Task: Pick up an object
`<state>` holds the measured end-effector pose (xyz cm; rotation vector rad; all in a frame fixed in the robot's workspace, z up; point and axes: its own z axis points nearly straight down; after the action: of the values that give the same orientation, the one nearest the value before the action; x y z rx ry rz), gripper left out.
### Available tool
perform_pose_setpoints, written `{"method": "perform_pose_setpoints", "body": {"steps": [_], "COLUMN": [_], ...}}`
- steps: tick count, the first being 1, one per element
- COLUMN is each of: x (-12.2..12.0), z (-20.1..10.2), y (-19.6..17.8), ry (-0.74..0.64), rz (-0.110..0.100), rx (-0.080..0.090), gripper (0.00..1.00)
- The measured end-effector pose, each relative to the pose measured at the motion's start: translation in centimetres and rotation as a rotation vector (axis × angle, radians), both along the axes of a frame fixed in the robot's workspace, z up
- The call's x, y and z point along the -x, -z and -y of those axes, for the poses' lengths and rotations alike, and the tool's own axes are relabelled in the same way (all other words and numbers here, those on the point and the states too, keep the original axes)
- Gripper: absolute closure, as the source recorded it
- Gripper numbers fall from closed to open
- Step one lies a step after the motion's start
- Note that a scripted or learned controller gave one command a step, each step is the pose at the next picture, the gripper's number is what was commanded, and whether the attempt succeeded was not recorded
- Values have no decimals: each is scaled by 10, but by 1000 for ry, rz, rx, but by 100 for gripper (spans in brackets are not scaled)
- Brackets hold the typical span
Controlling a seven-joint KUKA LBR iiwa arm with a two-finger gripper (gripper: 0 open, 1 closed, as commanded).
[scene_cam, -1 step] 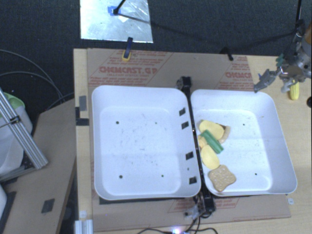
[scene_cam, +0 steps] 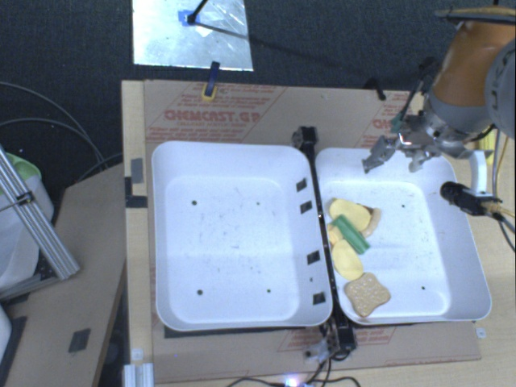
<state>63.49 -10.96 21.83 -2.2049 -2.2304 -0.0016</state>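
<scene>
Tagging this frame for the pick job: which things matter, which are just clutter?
Job: gripper; right bin; in it, yellow pieces, green block, tan cracker-like piece.
Clutter: left bin, foil sheet, cardboard base.

Green block [scene_cam: 351, 235] lying diagonally across yellow pieces [scene_cam: 347, 214], tan cracker-like piece [scene_cam: 368, 293] just below, right bin's [scene_cam: 427, 192] left side

The robot arm [scene_cam: 476, 63] is fat and round, grey with a wide orange band. At its end is a small silver gripper [scene_cam: 397, 158] with thin cables.
</scene>
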Motion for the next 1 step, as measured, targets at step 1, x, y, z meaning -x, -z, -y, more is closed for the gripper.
{"method": "perform_pose_setpoints", "body": {"steps": [1], "x": [77], "z": [-72], "y": [37], "ry": [2], "rz": [-6], "rx": [0], "gripper": [0]}}
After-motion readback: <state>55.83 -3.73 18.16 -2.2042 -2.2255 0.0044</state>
